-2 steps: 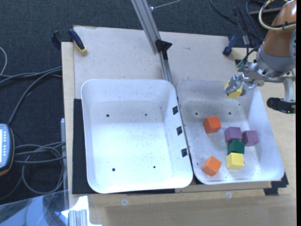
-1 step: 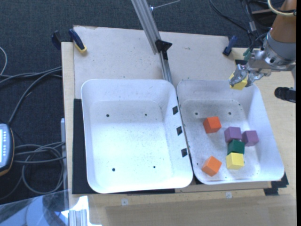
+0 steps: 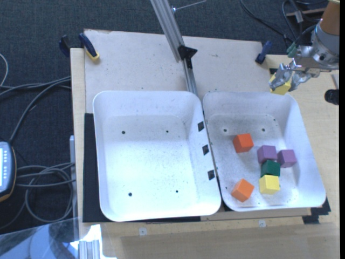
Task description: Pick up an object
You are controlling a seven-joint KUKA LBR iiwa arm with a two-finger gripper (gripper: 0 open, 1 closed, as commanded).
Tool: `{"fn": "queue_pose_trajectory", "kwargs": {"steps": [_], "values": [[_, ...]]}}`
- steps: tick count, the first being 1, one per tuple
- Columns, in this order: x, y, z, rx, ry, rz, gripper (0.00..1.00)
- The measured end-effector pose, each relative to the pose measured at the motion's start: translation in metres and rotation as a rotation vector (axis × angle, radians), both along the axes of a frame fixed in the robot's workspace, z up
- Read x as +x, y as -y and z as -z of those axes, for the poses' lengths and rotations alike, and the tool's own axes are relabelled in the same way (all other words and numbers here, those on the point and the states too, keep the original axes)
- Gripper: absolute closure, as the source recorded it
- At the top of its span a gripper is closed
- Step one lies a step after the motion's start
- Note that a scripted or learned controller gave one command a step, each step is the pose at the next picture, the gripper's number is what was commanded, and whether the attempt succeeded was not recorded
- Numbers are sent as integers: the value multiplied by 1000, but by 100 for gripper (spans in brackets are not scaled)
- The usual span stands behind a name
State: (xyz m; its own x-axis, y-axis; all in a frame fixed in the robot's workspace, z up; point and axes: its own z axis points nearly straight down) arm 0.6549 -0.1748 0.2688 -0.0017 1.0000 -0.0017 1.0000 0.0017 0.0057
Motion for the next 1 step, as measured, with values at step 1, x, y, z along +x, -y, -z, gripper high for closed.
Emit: {"fn": "queue_pose_trajectory", "kwargs": {"steps": [1], "values": [[-23,-54,13,5,-9,-4,100]]}}
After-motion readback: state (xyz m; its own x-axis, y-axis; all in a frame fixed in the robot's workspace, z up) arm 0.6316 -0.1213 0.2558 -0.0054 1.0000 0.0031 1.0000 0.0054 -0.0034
